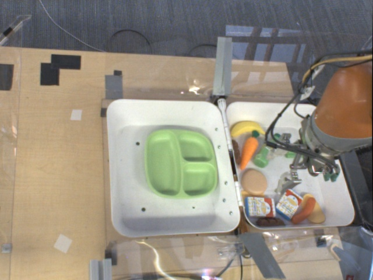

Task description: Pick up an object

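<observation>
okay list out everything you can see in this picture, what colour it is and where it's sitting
bins: 2, white, side by side on the bench
divided plate: 1, light green, middle of the left bin
banana: 1, yellow, top left of the right bin
carrot: 1, orange, just below the banana
small green item: 1, green, right of the carrot
round bun-like item: 1, tan, left side of the right bin
small cartons: 2, blue, white and red, bottom of the right bin
orange and tan pieces: bottom right, too small to name
arm: 1, grey with orange band, over the right bin
hand: 1, metal, low above the right bin's middle
</observation>
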